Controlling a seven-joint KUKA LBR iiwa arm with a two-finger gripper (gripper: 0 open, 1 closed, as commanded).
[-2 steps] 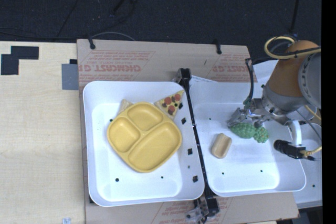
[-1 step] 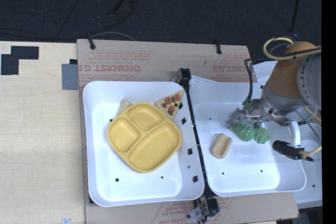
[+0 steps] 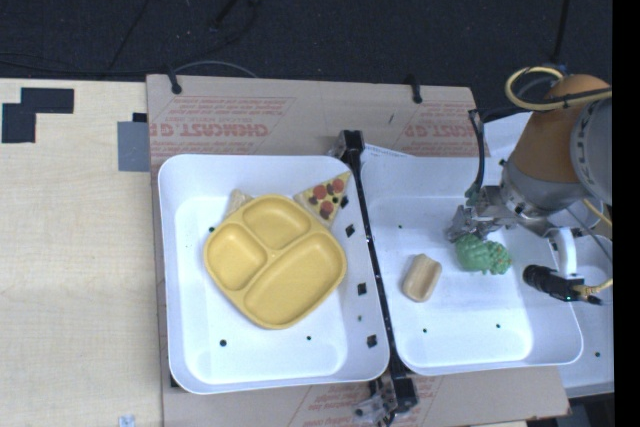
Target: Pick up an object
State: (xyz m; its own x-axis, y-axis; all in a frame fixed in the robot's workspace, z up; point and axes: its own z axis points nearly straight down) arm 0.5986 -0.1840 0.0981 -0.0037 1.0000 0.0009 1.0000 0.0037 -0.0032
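The yellow tray [image 3: 276, 260] looked like smooth, glossy plastic. The white bins [image 3: 190, 315] seemed smooth plastic; the green object [image 3: 484, 255] at 3 o'clock looked bumpy.

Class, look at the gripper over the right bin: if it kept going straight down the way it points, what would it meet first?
Most likely the green broccoli-like toy, which lies right at the gripper tip. Depth is unclear from this slanted view, so it may already be touching it.

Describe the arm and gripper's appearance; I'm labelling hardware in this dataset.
The arm is grey with a broad orange band above the wrist. A yellow cable loops beside the band, and darker cables run down along it. The gripper is a small grey metal assembly.
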